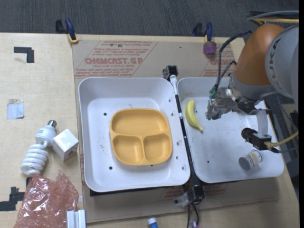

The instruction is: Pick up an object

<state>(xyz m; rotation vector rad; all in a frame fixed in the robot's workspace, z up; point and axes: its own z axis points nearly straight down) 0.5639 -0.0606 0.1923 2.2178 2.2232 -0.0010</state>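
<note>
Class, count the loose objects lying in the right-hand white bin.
2: a yellow banana at the bin's left side, and a small clear jar near its lower right corner. The arm may hide more.

arm (280, 56): grey shell | orange band above wrist | black cables looped alongside | hand (214, 109): dark metal

Two bins set side by side
A tray (141, 137) is seated in the left bin (90, 127); in the right bin (223, 172), a banana (191, 114) is placed at 10 o'clock, a jar (250, 160) at 4 o'clock.
</note>
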